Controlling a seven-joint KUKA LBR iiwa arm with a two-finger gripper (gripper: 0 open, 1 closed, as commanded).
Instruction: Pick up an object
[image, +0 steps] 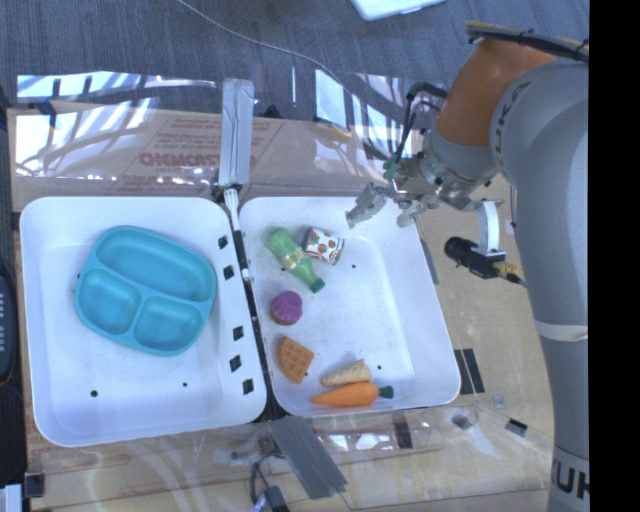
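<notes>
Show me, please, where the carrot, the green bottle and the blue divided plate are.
carrot (345, 396), camera view, middle of its orange body.
green bottle (290, 255), camera view, its body.
blue divided plate (140, 262), camera view, its large upper compartment.

Within my reach: two white bins (420, 330), a turquoise sectioned plate (146, 289), a green bottle (292, 257), a white can (323, 245) patterned in red and green. Also a purple ball (287, 307), an orange-brown waffle (294, 360), a tan cone (346, 375), an orange carrot (348, 396) with green top. My arm is grey, banded orange.
</notes>
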